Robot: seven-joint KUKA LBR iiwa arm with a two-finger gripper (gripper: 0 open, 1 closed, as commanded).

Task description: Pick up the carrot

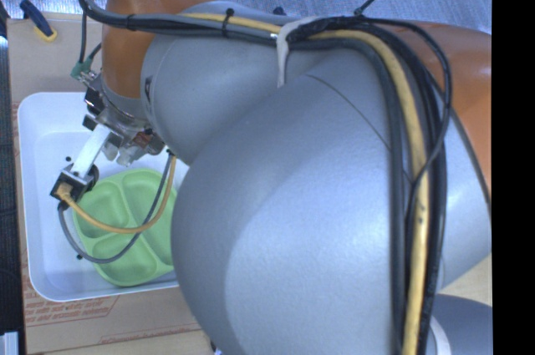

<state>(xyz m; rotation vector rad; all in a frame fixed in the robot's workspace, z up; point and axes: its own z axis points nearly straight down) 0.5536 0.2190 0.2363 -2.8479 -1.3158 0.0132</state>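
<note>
My grey arm with its orange band fills most of the camera view and reaches over the left white bin (40, 178). The gripper (125, 136) hangs low over the bin's back part, just above the rim of a light green sectioned plate (125, 228). The arm's bulk hides the right part of this bin and everything to its right. The plate's visible compartments hold nothing that I can make out.
The green plate lies in the bin's front half, touching its front wall. A small blue and yellow object (37, 19) lies on the bench beyond the bin's back left corner. Bare white floor (50, 136) shows to the gripper's left.
</note>
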